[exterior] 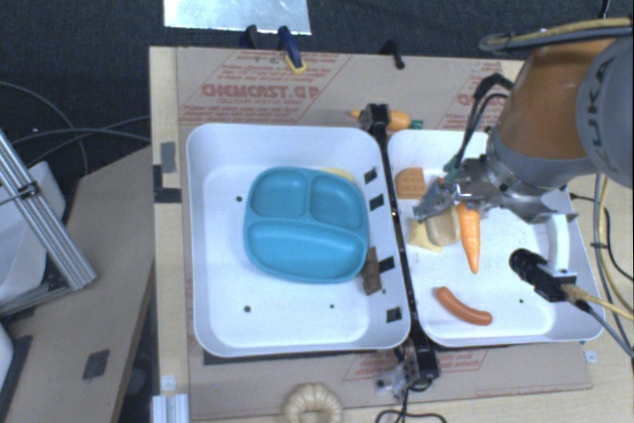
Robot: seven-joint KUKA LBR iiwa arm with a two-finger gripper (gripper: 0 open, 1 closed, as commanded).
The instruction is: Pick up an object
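The arm [565,114] reaches in from the right over the right bin [535,327], its orange band above the wrist. The gripper [436,203] sits low over the upper left part of that bin, its metal fingers [430,209] pointing toward the divider between the bins. Whether the fingers are open or closed cannot be told, and nothing is clearly seen between them.

A toy carrot [471,235] lies just beside the fingertips on their right, pointing down the bin with its thick end near the gripper. A pale yellowish piece [436,229] lies directly under and below the fingertips; contact cannot be judged. An orange-brown block [410,181] lies just above the gripper near the divider. A toy sausage [464,306] lies well apart, near the bin's front.

The left bin [228,312] holds a blue divided plate [305,223].
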